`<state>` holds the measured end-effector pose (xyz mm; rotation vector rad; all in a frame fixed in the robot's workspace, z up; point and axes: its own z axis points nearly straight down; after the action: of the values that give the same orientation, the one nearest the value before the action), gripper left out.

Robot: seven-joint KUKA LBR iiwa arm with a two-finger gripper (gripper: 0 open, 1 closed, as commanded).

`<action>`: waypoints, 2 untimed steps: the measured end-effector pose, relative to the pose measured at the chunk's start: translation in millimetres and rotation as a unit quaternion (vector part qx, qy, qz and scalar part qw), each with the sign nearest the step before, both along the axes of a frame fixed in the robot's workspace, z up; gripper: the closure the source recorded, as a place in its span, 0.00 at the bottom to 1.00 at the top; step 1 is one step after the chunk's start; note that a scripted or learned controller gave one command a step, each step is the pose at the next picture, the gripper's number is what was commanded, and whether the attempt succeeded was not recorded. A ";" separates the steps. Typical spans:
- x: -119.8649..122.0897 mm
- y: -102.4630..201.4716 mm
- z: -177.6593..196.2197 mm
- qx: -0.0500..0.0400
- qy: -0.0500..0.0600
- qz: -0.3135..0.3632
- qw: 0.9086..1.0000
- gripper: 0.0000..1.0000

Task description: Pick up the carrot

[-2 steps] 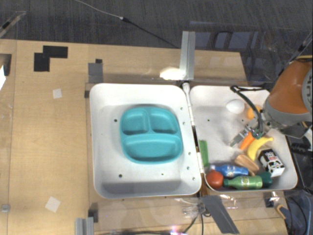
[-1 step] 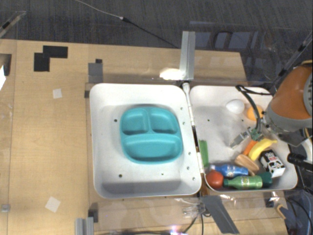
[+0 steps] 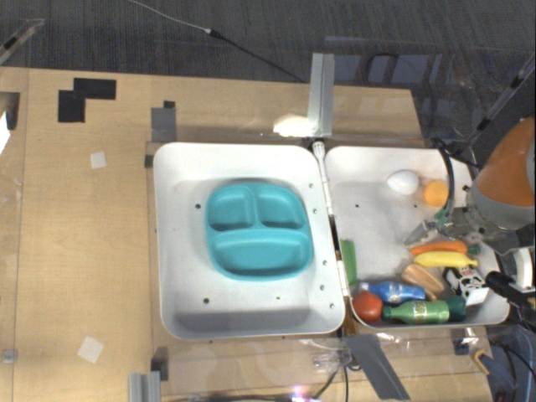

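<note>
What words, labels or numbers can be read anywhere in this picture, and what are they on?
None can be read.
Green bottle: its middle band is too blurred to show any letters.
Blue bottle: the pale patch on it is too small to read.
Black-and-white toy: patches, no letters.
Black squares on the bench: plain shapes, no text.

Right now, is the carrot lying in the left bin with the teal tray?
No, the carrot lies in the right bin, just above the banana, while the teal tray sits in the left bin.
</note>
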<state>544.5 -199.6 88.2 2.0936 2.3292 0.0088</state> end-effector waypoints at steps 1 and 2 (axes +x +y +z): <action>-52.7 47.1 1.0 0.001 -0.003 -0.111 0.994 0.00; -16.8 6.6 5.0 0.001 0.002 -0.105 0.995 0.00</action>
<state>527.6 -193.0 93.2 2.3285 2.1002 0.0050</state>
